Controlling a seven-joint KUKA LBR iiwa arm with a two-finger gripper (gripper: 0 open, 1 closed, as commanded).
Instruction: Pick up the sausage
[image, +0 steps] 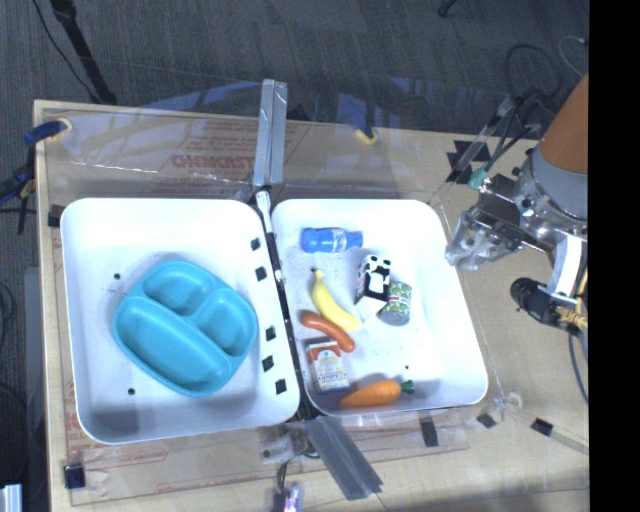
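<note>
Camera view: the sausage (328, 332) is lying in the right bin (455, 310), toward the bin's 8 o'clock, near the divider. The gripper (478, 238) is hovering off the bin's 2 o'clock corner, over the bench (520, 400), well apart from the sausage and holding nothing; I cannot tell how far its fingers are spread, since they are blurring into the wrist hardware.

The main risk, as I judge it, is crowding. The banana (333, 301) is lying just beside the sausage at its 12 o'clock, seemingly touching it, so fingers coming down across the sausage could be clipping the banana, or closing on both. A small packet (330, 368) is sitting just at the sausage's 6 o'clock, leaving little room on that side too. The sausage is round and smooth-looking, so an off-centre pinch could be squirting it sideways toward the divider.

Other things in the right bin: a blue bottle (330, 240) at 11 o'clock, a black-and-white toy (374, 278) and a green can (396, 302) near the middle, a carrot (372, 393) at 6 o'clock. The toy and can are lying between gripper and sausage, so a low approach could be knocking them. The left bin (90, 300) is holding a blue tray (185, 325), out of the way.
</note>
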